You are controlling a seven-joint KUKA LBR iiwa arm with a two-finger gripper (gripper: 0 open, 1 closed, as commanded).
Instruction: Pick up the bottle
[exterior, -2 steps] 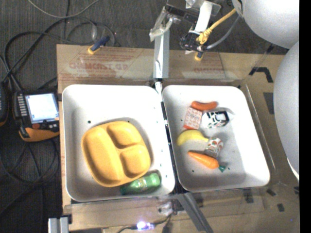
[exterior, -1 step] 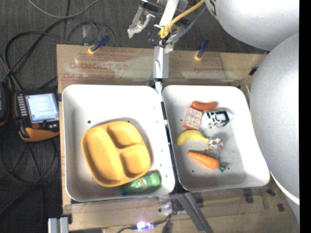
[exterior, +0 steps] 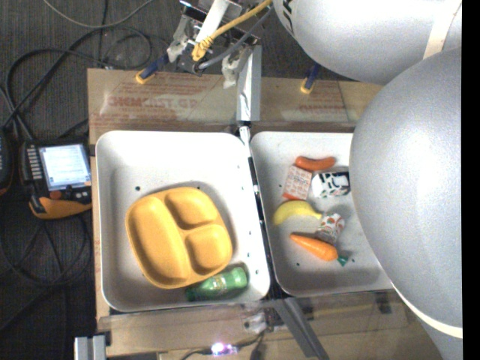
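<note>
A green bottle lies on its side in the left bin, at the near edge, touching the front rim of a yellow divided plate. My gripper hangs high above the bench beyond the far edge of the bins, well away from the bottle. A yellow cable runs across it, and nothing shows held in it. The big grey arm covers the upper right of the view.
The right bin holds a sausage, a small red carton, a black-and-white pack, a banana, a small can and a carrot. A handheld screen and cables lie to the left.
</note>
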